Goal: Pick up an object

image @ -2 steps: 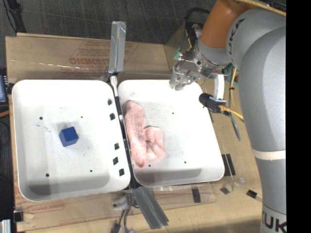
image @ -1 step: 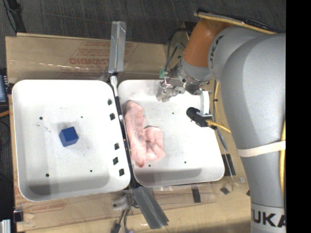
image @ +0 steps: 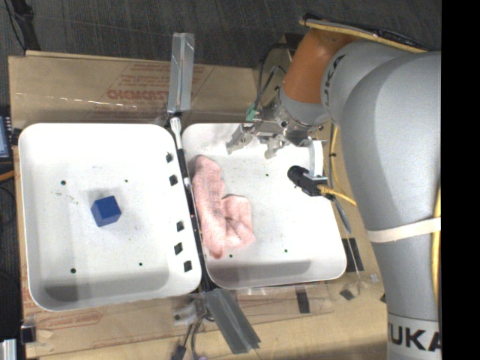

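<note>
Grey arm [image: 390, 148] reaches in from right | orange band at wrist | pincer [image: 255, 142] spread, fingers apart, nothing between them

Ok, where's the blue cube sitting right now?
The blue cube lies in the left bin, left of its centre, well apart from the pink cloth in the right bin.

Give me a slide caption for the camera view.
Gripper, jaws open, at the back of the right bin behind a pink cloth; blue cube in the left bin.
</note>
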